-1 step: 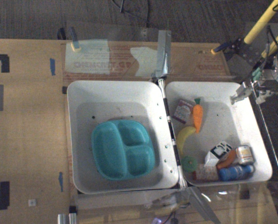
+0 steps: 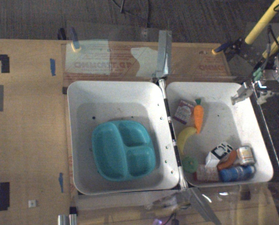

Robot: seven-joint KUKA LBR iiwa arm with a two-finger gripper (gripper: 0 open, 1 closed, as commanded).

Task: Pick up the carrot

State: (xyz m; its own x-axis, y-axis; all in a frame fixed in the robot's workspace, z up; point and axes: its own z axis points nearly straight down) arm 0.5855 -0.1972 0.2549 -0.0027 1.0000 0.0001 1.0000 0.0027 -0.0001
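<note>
The carrot (image 2: 198, 116) is orange with a green top and lies upright in the picture, in the upper left part of the right bin (image 2: 233, 121). Nothing touches it except the yellow banana (image 2: 186, 138) just below its tip. My gripper (image 2: 241, 95) hangs over the bin's upper right corner, well to the right of the carrot and apart from it. Its shape is small and blurred against the bin rim.
A teal divided plate (image 2: 124, 149) lies in the left bin (image 2: 83, 102). The right bin also holds a maroon packet (image 2: 183, 111), a green round piece (image 2: 190, 164), a white carton (image 2: 220, 153), a can (image 2: 245, 154) and a blue bottle (image 2: 237, 173).
</note>
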